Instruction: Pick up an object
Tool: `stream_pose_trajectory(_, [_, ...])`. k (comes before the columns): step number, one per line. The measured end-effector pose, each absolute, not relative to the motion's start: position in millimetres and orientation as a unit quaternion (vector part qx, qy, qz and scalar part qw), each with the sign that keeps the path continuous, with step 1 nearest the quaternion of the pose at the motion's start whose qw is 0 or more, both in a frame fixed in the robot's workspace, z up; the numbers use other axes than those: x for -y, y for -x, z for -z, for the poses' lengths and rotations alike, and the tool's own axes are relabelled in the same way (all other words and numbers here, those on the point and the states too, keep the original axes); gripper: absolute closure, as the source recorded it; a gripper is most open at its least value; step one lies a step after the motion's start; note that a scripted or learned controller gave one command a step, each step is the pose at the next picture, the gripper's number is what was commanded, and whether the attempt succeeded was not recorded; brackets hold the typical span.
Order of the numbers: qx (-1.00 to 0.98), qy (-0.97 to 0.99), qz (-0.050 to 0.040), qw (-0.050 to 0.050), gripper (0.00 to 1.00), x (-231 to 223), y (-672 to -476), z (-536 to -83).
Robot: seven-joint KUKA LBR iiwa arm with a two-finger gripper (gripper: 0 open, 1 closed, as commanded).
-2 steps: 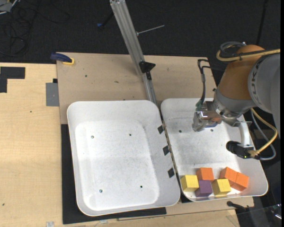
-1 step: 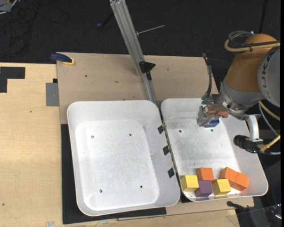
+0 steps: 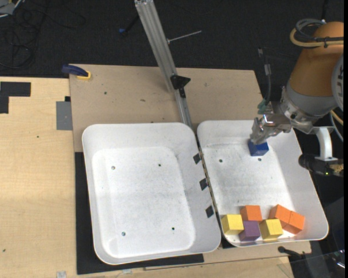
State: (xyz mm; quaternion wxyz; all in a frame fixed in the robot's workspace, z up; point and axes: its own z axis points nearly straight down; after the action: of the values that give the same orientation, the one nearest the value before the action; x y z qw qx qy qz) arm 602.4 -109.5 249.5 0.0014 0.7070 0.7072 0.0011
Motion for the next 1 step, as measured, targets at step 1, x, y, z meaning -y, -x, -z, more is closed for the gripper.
stream_pose_trajectory(1, [-0.708, -0.706, -0.0002, -0.001, 1.0, 62.5, -623.7, -244.3])
